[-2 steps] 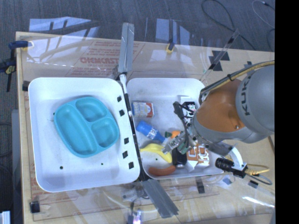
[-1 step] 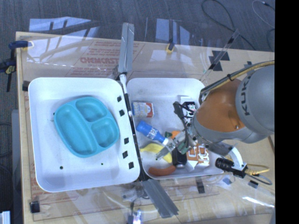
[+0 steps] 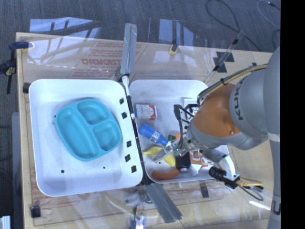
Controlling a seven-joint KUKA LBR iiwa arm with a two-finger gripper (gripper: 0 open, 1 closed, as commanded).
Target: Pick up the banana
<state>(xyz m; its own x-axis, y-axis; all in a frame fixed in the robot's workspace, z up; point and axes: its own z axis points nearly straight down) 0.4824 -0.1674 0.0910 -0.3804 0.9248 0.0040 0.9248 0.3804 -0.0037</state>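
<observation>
Banana (image 3: 153, 151): yellow, lying in right bin (image 3: 162, 87), lower middle. Tool (image 3: 177, 152): just beside it, low among the clutter; finger state cannot be told. Adjacent: blue bottle (image 3: 153, 133) above, brown sausage (image 3: 165, 174) below, small red-and-white carton (image 3: 145, 111) further up. Left bin (image 3: 43, 94): blue divided plate (image 3: 88, 128).

The grey arm (image 3: 259, 104) reaches in from three o'clock, its orange-banded wrist (image 3: 214, 118) bent downward, the gripper (image 3: 175, 151) lowered toward seven o'clock.
</observation>
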